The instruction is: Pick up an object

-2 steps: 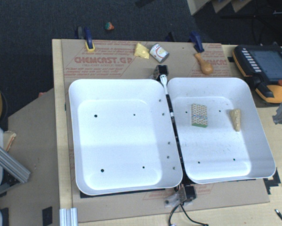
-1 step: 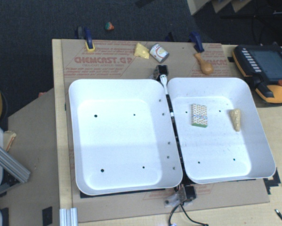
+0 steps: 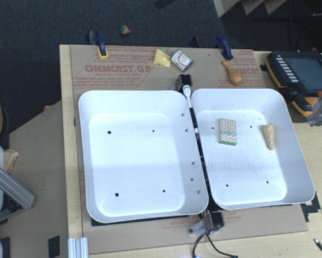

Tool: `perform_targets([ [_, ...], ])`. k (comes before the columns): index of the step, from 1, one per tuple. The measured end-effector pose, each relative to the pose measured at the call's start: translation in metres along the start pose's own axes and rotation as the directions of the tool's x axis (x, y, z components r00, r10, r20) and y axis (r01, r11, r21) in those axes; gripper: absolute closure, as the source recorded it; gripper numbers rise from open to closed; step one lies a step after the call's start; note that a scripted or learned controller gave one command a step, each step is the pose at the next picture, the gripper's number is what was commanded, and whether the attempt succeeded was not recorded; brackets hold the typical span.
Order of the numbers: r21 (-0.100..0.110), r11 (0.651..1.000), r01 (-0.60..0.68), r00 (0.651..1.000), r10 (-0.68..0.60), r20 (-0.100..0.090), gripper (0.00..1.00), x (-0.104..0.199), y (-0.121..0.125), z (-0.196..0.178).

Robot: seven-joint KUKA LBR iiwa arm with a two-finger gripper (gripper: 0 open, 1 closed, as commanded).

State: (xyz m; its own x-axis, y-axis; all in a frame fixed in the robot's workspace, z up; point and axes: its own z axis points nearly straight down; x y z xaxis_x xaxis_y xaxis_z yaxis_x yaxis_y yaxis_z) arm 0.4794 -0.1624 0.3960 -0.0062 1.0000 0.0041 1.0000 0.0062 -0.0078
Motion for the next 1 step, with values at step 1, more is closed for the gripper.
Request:
perform_targets([
  [1,-0.018,1.0,-0.01,1.0,0.01,0.011,1.0,-0.0632,0.0093,-0.0702],
])
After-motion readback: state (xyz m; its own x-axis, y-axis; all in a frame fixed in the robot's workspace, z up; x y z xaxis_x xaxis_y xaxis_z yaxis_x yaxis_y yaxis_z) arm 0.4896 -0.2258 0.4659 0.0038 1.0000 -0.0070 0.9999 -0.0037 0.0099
